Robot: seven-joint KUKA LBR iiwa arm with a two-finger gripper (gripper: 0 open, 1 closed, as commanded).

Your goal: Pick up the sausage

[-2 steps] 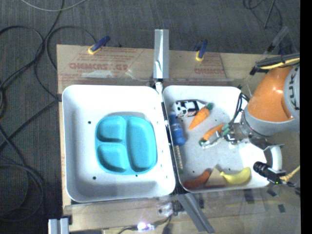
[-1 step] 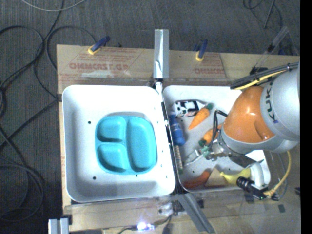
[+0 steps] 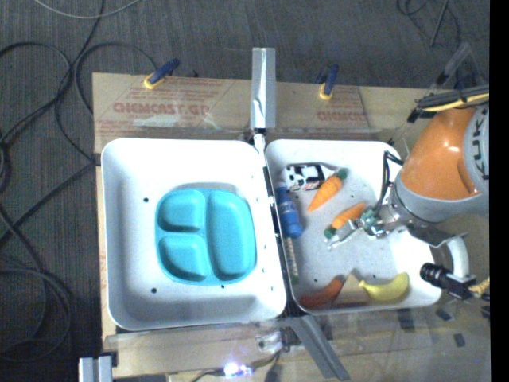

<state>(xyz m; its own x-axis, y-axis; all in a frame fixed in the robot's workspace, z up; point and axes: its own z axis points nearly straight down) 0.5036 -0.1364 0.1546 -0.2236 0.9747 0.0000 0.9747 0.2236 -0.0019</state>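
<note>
Looking down at the bench, we see two white bins side by side. The left bin point(image 3: 119, 213) has a blue tray point(image 3: 207, 235) in it with three parts. Nothing sits in the blue tray.

The right bin point(image 3: 362, 151) has the toys in it. The arm point(image 3: 441, 165) comes in from the right. It is grey with a big orange part. Its gripper point(image 3: 350, 228) reaches low into the middle of the right bin. The tips are small and a bit blurry, so we cannot tell how they stand. One carrot point(image 3: 350, 214) lies right at the gripper tips, touching or almost touching them. We cannot say if it is being held.

A second carrot point(image 3: 325, 191) lies a little higher up, tilted, with its green end pointing up and right. Just beside it, to the left, is a small black and white toy point(image 3: 301, 176). A blue bottle point(image 3: 288, 212) lies along the left wall of this bin.

The sausage point(image 3: 323, 293) is at the bottom edge of the right bin. It is red-brown and lies flat near the front wall. A yellow banana point(image 3: 384, 287) lies just beside it on the right. The sausage is well apart from the gripper and nothing is touching it from above.
</note>
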